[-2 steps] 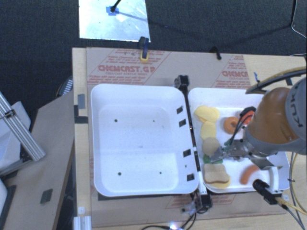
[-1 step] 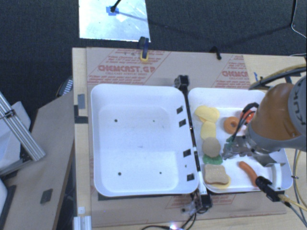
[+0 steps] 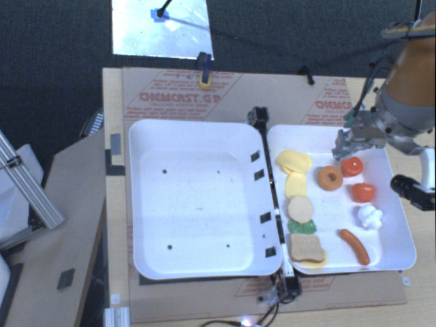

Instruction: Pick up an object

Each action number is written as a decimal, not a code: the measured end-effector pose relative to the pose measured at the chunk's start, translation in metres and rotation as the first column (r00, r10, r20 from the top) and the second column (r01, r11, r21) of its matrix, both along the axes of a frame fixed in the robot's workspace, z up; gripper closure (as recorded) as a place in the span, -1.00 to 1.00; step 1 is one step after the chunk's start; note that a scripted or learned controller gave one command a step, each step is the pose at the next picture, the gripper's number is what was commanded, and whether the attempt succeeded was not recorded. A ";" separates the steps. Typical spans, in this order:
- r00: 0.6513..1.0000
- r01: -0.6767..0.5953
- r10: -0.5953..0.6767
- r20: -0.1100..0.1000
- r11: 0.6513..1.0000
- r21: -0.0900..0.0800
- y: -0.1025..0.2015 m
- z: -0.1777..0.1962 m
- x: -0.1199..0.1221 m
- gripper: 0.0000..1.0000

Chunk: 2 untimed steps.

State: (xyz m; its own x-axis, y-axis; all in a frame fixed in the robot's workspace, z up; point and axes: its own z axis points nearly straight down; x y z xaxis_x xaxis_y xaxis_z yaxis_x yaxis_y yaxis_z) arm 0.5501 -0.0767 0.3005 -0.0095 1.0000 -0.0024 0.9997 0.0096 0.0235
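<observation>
Down front, at the near rim of the right bin [image 3: 403, 254]: a toast slice [image 3: 308, 249], well below and a touch left of the doughnut [image 3: 330, 178]. Now up to the gripper [image 3: 354, 142], hanging just above and right of the doughnut, over the bin's far end, grey metal under the orange-banded arm [image 3: 409, 80] coming in from the right. Open or closed? Cannot tell from this angle, and nothing seen held. Closest candidate: a red tomato [image 3: 351, 167], just right of the doughnut and right under the gripper, sitting on the bin floor. Next out, a second red piece [image 3: 363, 192], below and right of the doughnut. Left of the doughnut, a bright yellow piece [image 3: 293, 161], with a paler yellow piece [image 3: 296, 184] just below it. Further down from the doughnut, a white lumpy piece [image 3: 370, 216] to the right and a round tan bun [image 3: 300, 209] to the left, touching a green piece [image 3: 301, 227] beneath. Lower right of the doughnut, a sausage [image 3: 355, 246] lying at a slant. Far left of the doughnut, past a row of black clips [image 3: 262, 176], the left bin [image 3: 139, 182].
</observation>
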 end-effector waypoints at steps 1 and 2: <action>1.000 -0.007 0.007 -0.012 1.000 0.008 0.119 0.080 -0.019 1.00; 1.000 0.000 0.000 -0.004 1.000 0.008 0.165 0.231 -0.038 1.00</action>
